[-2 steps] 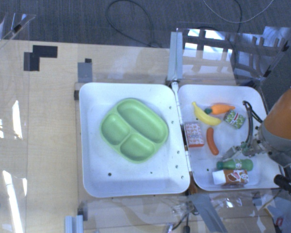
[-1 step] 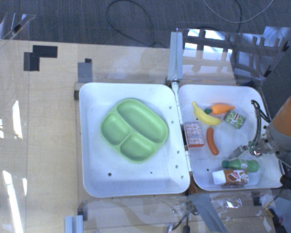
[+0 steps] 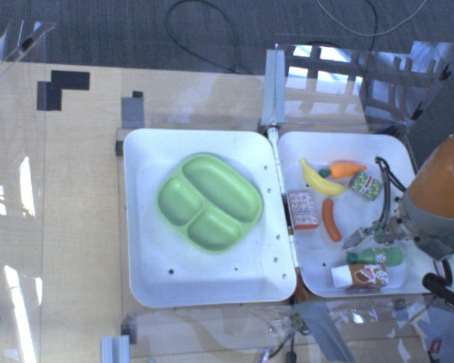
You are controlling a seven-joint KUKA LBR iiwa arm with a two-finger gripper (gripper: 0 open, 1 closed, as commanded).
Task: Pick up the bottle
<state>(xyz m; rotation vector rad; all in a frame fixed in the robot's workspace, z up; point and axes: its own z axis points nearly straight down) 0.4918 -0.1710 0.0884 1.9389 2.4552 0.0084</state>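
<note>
The bottle (image 3: 372, 257), green with a dark cap, lies on its side near the front edge of the right bin (image 3: 393, 148). Just in front of it, touching or almost touching, lies a brown and white pouch (image 3: 361, 276). The gripper (image 3: 371, 233) hangs just behind the bottle, low over the bin; whether the jaws are wide or narrow I cannot tell. Farther back lie an orange sausage (image 3: 331, 220) and a red packet (image 3: 303, 209). Near the far edge are a banana (image 3: 320, 180), a carrot (image 3: 345, 169) and a small can (image 3: 365, 186). The left bin (image 3: 147, 278) holds a green divided plate (image 3: 209, 202).
</note>
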